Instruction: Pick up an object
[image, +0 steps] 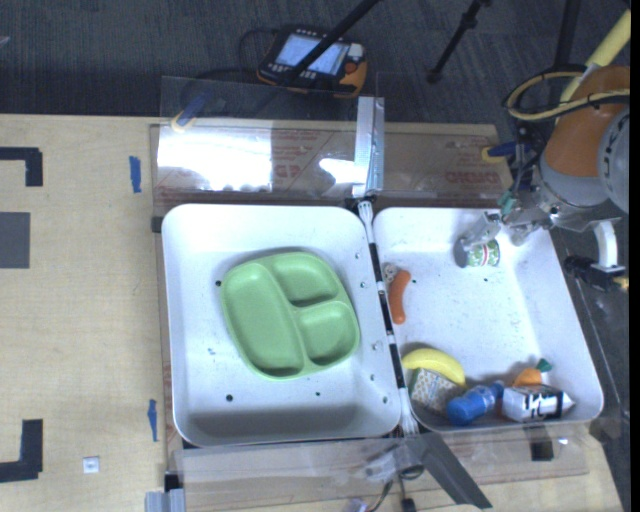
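My gripper hangs over the back of the right bin, reaching in from the right edge of the view. A small tilted can with a green and red label sits between its fingertips, and the gripper is shut on it. Lying in the same bin are an orange carrot-like piece near the divider, a yellow banana, a blue bottle, a white bottle with dark print and a small orange item along the front wall.
The left bin holds a green divided plate. A clear upright panel stands behind the bins. Cables and a handheld controller lie beyond the bench.
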